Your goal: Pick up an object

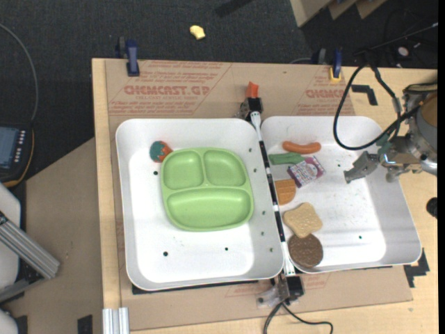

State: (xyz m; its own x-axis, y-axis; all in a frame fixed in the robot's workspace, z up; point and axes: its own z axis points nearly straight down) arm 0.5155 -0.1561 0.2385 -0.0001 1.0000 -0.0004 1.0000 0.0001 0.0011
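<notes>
This is a robotics lab or test workshop, not a home. The bench (pixel 208 82) is a brown board still wearing its printed protective paper, held down by blue clamps (pixel 130 56) at its far edge. On the bench sit two shallow white bins (pixel 139 207) joined by a black clip (pixel 253 106) at their far end. Black cables (pixel 348 103) loop over the bench's right part, dark carpet (pixel 69 19) lies beyond it, and aluminium framing (pixel 28 245) stands to its left.

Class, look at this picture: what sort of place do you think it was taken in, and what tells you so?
Probably a robotics lab. A robot arm reaches over two white bins on a clamped board, toy food such as a sausage lies in one, and cables trail about.
</notes>
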